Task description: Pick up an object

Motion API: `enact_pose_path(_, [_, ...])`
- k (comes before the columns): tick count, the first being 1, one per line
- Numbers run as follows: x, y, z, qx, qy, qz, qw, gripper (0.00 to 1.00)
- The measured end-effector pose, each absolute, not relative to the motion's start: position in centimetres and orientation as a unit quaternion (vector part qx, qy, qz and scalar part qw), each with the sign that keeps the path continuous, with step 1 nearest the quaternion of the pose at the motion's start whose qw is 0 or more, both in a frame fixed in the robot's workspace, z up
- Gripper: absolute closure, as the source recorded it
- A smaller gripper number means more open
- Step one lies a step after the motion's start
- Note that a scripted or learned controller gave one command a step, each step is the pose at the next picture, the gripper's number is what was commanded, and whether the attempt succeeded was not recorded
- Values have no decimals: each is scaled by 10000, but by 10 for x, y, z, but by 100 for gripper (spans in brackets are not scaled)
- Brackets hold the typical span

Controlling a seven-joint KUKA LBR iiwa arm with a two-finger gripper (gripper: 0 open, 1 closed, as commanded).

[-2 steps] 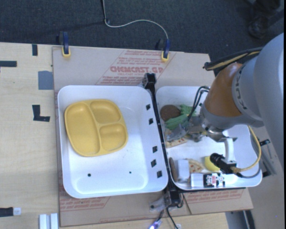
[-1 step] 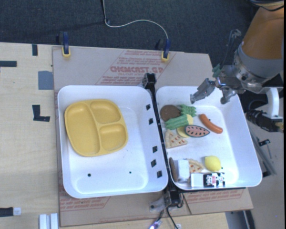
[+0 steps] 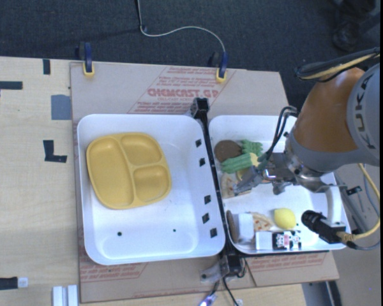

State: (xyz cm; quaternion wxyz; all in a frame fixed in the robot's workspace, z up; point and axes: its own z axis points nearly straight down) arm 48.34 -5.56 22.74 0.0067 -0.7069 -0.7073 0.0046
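Observation:
My gripper [image 3: 250,181] hangs low over the middle of the right bin [image 3: 319,252], just below a green toy vegetable [image 3: 241,160] and a brown round piece [image 3: 227,150]. A beige item [image 3: 230,185] lies partly hidden under the gripper. Nearer the front of this bin lie a yellow lemon [image 3: 284,218], a pizza slice [image 3: 262,222], a white carton with black print [image 3: 278,240] and a dark brown piece [image 3: 232,224]. Nothing can be seen held.
The left bin [image 3: 92,234] holds a yellow divided plate [image 3: 127,169]. A black divider strip [image 3: 206,171] runs between the two bins. The grey arm with its orange band [image 3: 329,116] covers the right bin's right side. Clamps and a cable sit at the bench's far edge.

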Motion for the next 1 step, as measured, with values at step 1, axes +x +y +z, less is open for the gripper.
enact_pose_path(1, [488, -57, 242, -7062, -7080, 13, 20, 100])
